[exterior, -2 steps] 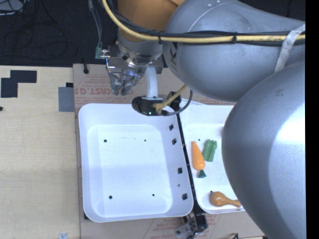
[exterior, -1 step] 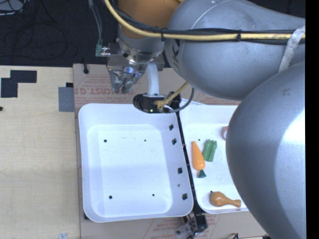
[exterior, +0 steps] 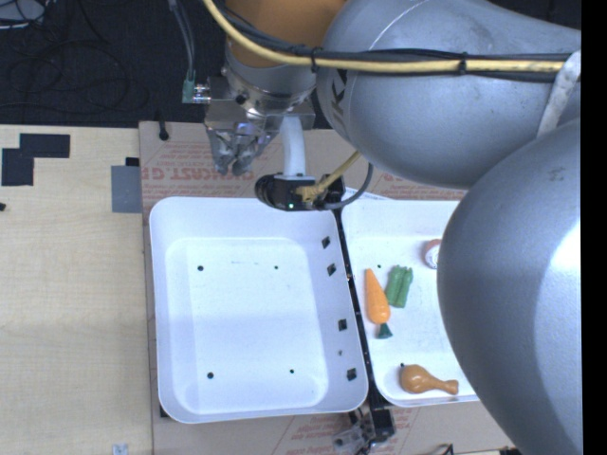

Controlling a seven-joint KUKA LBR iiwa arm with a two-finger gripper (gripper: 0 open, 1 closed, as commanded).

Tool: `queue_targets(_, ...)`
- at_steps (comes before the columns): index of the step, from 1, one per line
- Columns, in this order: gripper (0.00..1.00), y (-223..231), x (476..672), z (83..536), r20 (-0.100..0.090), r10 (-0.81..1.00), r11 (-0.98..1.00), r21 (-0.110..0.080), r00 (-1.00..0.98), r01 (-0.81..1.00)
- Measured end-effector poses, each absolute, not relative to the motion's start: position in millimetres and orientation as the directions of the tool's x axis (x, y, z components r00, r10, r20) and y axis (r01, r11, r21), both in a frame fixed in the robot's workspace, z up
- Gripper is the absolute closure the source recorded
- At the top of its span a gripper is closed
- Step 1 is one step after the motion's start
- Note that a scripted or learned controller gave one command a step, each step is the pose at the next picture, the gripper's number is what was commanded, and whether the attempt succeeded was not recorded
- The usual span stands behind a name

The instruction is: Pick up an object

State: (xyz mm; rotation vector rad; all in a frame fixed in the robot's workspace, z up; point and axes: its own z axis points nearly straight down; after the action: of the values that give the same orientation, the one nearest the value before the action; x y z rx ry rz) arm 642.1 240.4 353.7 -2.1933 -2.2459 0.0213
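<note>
The grey arm (exterior: 455, 83) fills the view from twelve to five o'clock. Its jaws (exterior: 235, 157) hang narrow and empty above the left bin (exterior: 171, 254). The right bin (exterior: 417, 235) holds a carrot (exterior: 377, 298), a green piece (exterior: 399, 285) and a drumstick (exterior: 427, 380) (all apart).

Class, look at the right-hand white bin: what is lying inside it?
Inside the right bin: an orange carrot, a green piece, a tan drumstick and a pinkish item. The arm covers the rest.

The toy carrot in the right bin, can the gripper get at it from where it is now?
Probably yes: the carrot lies uncovered, with only a green piece beside it, though the gripper hangs beyond the left bin.
</note>
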Motion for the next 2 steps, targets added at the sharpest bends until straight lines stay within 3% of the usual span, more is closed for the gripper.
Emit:
queue_targets(1,1.00,241.6,641.6,363.0,-0.009,0.999,0.032,-0.015,-0.032,0.999)
queue_targets(2,1.00,244.1,641.9,280.4,-0.004,1.000,0.005,-0.012,-0.005,1.000)
